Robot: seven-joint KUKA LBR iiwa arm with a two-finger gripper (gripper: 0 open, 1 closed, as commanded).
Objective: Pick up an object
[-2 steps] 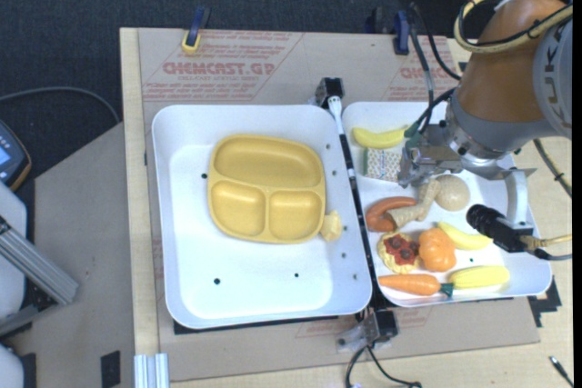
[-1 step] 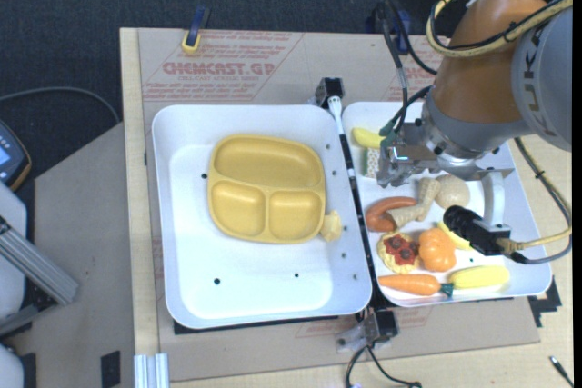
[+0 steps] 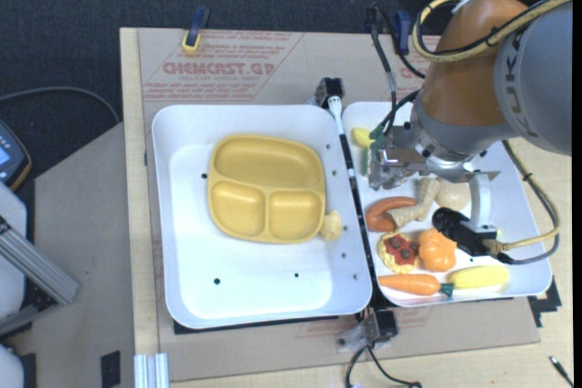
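- Left bin (image 3: 182,268): a yellow divided plate (image 3: 266,188) lies near its middle. A small pale yellow piece (image 3: 331,225) touches the plate's near right corner.
- Right bin (image 3: 514,213), far left corner: a small yellow-green piece (image 3: 362,137).
- Gripper (image 3: 397,166): low over the right bin's left side, just beyond the red sausage (image 3: 386,209). Cannot tell whether it is open or closed.
- Near half of the right bin, crowded together: pizza slice (image 3: 398,250), carrot (image 3: 409,284), orange fruit (image 3: 437,252), yellow corn (image 3: 480,277).
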